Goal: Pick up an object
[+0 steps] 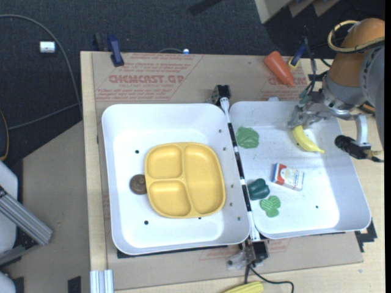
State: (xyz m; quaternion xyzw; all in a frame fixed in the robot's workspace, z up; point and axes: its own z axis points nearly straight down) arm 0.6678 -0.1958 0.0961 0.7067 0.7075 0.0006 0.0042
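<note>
A yellow banana [307,141] lies in the far right part of the right bin [342,200]. My gripper [303,118] is low over the banana's upper end, right at it; whether it touches the fruit I cannot tell. Also in the right bin are a green leafy toy [247,137], a small red, white and blue box [288,176], a dark green pepper [257,188] and a light green piece [270,205]. The left bin [122,127] holds a yellow divided plate [184,179] with a brown round item [138,184] at its left edge.
An orange object [279,69] lies on the bench behind the right bin. A blue clamp [113,50] sits at the bench's far left corner. Black clips [221,94] join the bins at the back. The arm's grey and orange body [357,54] stands at the right.
</note>
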